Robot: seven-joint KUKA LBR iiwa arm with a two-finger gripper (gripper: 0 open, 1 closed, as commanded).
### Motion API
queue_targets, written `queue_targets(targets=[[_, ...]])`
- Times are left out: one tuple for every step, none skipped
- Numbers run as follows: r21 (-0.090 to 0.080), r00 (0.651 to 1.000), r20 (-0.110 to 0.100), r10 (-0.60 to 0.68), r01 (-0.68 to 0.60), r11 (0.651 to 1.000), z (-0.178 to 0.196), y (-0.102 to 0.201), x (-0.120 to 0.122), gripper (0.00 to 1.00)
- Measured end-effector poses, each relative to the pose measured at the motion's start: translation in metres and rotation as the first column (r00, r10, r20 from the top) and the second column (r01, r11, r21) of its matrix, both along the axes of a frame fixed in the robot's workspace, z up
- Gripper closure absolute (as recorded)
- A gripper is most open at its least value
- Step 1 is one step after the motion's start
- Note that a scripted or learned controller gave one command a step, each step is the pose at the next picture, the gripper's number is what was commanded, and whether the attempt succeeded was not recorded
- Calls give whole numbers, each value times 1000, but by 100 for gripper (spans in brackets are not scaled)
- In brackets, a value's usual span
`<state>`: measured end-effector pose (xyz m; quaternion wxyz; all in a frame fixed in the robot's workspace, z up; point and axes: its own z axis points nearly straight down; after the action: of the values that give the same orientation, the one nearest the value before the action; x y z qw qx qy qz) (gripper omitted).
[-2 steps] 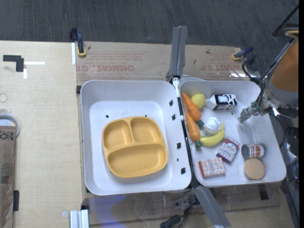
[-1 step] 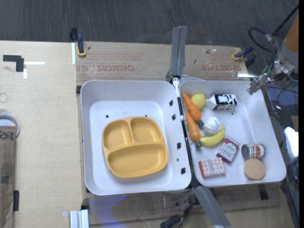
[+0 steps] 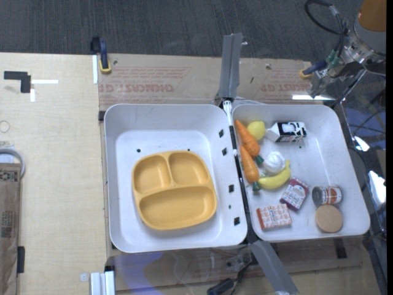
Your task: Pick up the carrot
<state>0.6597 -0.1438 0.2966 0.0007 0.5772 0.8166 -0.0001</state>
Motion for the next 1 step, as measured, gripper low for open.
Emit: queue_targets(targets=[[0,991,-3,-131,131,991,-28,45,-1,100]])
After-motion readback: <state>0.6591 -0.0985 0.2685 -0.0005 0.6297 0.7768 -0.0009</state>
